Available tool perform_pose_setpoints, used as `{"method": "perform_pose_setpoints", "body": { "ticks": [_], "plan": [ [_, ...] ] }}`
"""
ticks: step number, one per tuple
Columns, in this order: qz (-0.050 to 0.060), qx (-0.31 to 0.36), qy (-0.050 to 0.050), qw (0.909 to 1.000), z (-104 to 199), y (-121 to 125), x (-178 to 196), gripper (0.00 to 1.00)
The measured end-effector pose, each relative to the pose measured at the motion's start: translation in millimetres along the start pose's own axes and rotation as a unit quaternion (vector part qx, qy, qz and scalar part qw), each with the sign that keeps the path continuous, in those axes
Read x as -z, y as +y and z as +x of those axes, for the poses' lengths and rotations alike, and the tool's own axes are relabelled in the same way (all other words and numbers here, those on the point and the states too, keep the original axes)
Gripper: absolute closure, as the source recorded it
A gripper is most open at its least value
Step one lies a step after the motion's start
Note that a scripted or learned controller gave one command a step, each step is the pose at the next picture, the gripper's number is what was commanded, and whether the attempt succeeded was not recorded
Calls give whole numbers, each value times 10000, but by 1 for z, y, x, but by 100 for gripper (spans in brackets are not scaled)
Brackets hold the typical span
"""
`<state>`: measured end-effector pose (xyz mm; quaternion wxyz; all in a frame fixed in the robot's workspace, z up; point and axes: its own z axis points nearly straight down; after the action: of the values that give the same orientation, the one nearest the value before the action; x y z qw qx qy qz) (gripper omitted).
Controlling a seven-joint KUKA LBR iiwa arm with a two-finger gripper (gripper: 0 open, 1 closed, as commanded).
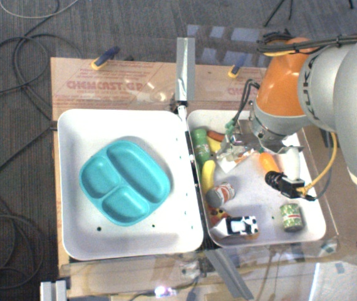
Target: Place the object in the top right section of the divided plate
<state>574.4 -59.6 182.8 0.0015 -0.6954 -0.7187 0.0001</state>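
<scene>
Hovering over right bin's toy clutter, gripper jaw state unreadable; likely light, rigid, slick pieces, best grasped mid-body

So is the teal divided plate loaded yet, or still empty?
Empty: the plate in the left bin shows three bare teal sections. The gripper is over the right bin.

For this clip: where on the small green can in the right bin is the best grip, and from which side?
Probably across the green can at its round sides, coming straight down from above. It stands apart near the right bin wall, with bare floor on its left for a finger; the wall side looks tighter.
</scene>
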Motion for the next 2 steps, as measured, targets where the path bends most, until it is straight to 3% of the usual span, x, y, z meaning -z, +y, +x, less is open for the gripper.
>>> {"method": "perform_pose_setpoints", "body": {
  "ticks": [1, 2],
  "plan": [
    [-7, 378, -28, 9993, 49, 61, 109, 100],
    [12, 773, -15, 9970, 113, 20, 46, 100]
  ]
}}
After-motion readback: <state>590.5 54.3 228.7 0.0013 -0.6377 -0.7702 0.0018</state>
